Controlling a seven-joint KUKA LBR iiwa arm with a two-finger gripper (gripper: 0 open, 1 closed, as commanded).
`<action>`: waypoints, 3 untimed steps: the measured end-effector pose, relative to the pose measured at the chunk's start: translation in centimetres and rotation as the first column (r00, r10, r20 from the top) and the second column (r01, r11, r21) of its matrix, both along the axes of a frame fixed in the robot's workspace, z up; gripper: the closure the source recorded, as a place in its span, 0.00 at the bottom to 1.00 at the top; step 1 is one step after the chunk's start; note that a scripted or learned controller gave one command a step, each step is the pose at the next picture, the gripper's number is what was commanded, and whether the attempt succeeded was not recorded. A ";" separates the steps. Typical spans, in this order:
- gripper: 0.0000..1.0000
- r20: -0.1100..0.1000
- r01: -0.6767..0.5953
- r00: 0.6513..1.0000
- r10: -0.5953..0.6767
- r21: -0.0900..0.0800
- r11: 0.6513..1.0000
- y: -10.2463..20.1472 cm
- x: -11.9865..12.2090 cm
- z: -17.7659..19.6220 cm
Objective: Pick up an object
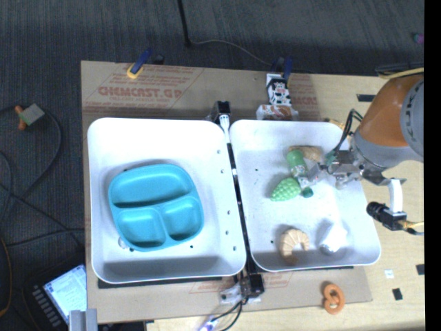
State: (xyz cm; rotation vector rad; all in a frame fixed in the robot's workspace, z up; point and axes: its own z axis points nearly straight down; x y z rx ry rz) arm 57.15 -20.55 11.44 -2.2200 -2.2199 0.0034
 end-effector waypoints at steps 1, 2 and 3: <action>0.00 0.007 -0.002 1.000 0.002 -0.001 1.000 3.9 5.1 -2.7; 1.00 0.011 -0.002 1.000 0.002 -0.005 1.000 3.8 5.2 -1.6; 1.00 0.004 -0.001 1.000 0.001 0.000 1.000 6.6 -0.9 7.2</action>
